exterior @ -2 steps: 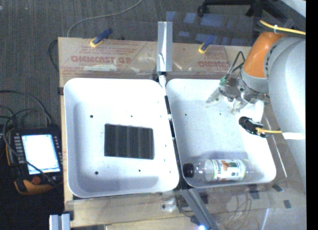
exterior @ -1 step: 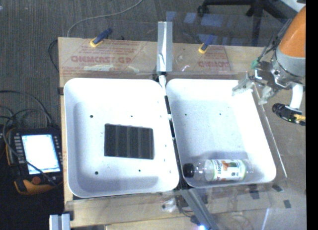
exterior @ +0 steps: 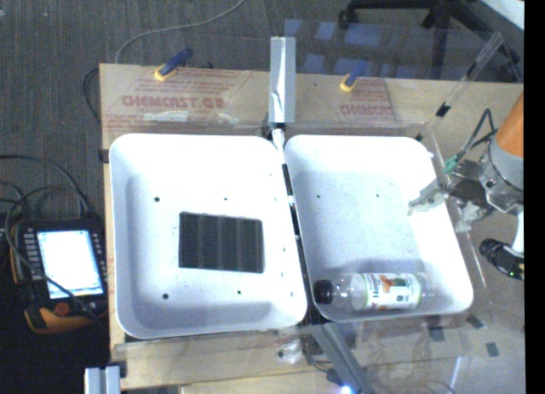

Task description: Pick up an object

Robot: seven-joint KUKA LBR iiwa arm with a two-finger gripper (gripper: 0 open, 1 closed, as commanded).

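Hanging at the right bin's (exterior: 358, 150) edge, gripper (exterior: 438, 192) state unclear, leaving the plastic bottle (exterior: 375, 291) lying unpicked near the front wall.

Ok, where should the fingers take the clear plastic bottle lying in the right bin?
Grip the clear plastic bottle across its labelled middle, coming straight down. It lies on its side along the right white bin's near wall, black cap pointing left, so close across its width.

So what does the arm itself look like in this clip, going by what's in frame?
At the camera view's right edge, the arm shows an orange band above a grey and silvery wrist. The gripper has thin pale metal-looking fingers, with dark cabling running along the wrist beside it. I can't make out any markings.
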